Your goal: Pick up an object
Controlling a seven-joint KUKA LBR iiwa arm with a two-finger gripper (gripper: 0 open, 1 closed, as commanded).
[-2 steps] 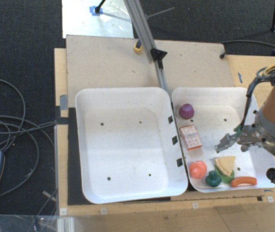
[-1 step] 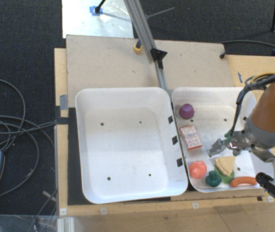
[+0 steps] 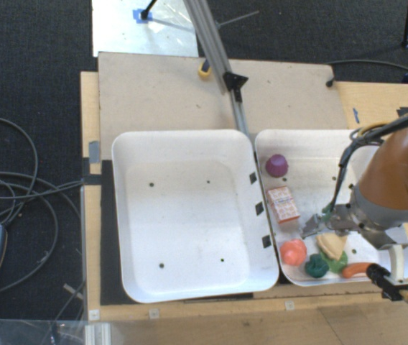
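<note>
End effector [image 3: 324,230] above cream object [image 3: 331,245], green toy [image 3: 317,265], orange ball [image 3: 294,251] beside

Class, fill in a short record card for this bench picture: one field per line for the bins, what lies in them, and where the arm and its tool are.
left bin: bare white floor with small dark dots
right bin: holds all the objects
purple ball: near the far end, alone
pink-and-white box: middle, by the left wall
orange-red ball: near end, left
green object: near rim
pale yellow object: directly under the tool
orange object: near rim, right of the green object
arm: over the right bin
tool: low over the near-end cluster
</note>
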